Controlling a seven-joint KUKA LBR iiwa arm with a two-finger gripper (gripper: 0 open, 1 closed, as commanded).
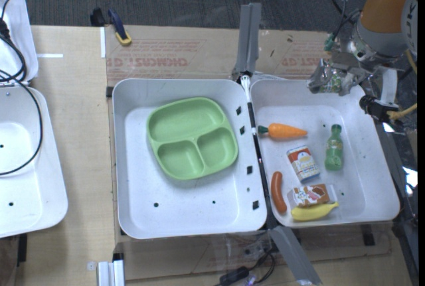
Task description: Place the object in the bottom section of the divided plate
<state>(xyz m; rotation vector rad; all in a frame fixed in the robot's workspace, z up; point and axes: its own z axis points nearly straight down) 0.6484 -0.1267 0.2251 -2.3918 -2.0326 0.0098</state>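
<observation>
- The claw hangs over the far rim of the right bin. Whether its tips are spread or pressed together I cannot tell, and nothing shows between them. A straight drop from here would likely strike the bin's wall rather than any item.
- The task names no particular object, so any of the bin's items may be the one. Closest below the claw stands a green bottle — upright, round and narrow, so I judge it prone to tipping or rolling out of a pinch.
- Down and to the left of the claw lies a carrot. Its tapered shape could let it squirt free if it is gripped near the thin end.
- Further off sits a small carton, lying flat at an angle; a descent not turned to match it might only push it along.
- Farther still, a sausage, a flat packet and a banana crowd together — the packet and banana touch, so a grab there may catch two things or neither.
- Farthest, across the divider in the left bin, lies the green plate. Its near side holds two small sections side by side, so a loose release could land in the wrong one or on a ridge.
</observation>
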